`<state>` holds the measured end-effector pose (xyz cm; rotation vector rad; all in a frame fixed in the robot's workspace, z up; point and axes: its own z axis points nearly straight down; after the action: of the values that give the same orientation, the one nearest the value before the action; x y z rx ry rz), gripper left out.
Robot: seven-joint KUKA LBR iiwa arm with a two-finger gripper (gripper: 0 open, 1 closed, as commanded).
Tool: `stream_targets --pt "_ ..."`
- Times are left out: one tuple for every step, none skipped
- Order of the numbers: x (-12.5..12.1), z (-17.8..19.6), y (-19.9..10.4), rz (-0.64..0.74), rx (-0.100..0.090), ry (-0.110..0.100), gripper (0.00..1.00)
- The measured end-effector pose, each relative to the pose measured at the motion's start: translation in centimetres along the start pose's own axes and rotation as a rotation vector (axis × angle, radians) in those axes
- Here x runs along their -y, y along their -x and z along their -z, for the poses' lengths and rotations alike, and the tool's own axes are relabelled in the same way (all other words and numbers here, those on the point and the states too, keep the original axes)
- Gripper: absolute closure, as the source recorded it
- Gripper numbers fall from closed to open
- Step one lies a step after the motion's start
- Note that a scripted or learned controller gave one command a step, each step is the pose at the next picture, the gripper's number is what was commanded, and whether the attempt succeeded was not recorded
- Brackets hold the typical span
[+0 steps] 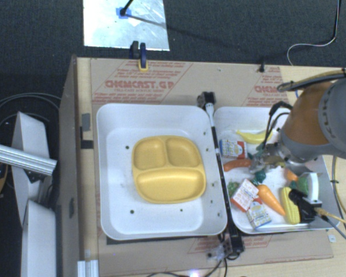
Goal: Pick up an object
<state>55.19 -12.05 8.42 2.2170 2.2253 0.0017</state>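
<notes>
The gripper point(264, 159) is low in the right bin point(230, 117), among the toys; whether it is wide, narrow or holding anything cannot be told. At its 5 o'clock lies a carrot point(269, 197), probably light, stiff plastic, smooth and apt to slip, best taken across its thick middle. A banana point(251, 135) sits at 11 o'clock, a small carton point(244, 194) at 7. The crowded bin leaves little finger room. At 9 o'clock, the left bin point(118, 154) bears a yellow divided plate point(167, 169).
</notes>
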Motion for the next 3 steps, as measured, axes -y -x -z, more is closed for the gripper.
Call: stream_targets --pt "0.0 0.0 0.1 -0.001 0.0 0.0 0.0" --pt "3.0 0.0 0.8 -0.002 0.001 -0.001 0.0" --pt "6.5 0.0 -0.4 -0.003 0.001 0.0 0.0"
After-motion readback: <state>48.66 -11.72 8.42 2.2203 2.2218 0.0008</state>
